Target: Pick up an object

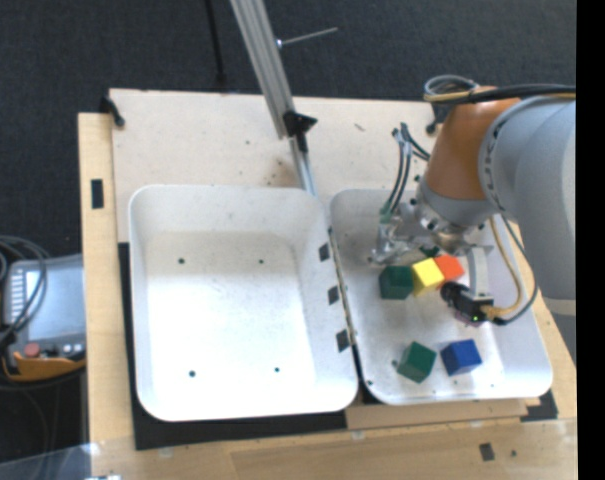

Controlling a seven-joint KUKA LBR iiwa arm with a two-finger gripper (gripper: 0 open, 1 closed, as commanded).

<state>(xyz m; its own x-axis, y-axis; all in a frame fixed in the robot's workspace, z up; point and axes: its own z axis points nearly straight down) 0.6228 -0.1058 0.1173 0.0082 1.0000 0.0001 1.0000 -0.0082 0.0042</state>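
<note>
Objects for picking lie in the right bin (512, 368): a yellow cube (428, 273) and an orange cube (449, 267) touching each other near the bin's middle, a dark green cube (396, 284) just left of the yellow one, and nearer the front rim a second green cube (417, 361) beside a blue cube (461, 356). The tool (402, 251) hangs low over the bin's back half, just above and left of the yellow and first green cubes; whether it is parted or closed, or has hold of anything, I cannot tell, since the wrist and its cables cover it. The grey arm (522, 168) with its orange band spans the bin's right side. The left bin (232, 298) sits close alongside on the tabletop (192, 138). A slanted metal rail (267, 63) stands behind the bins.
</note>
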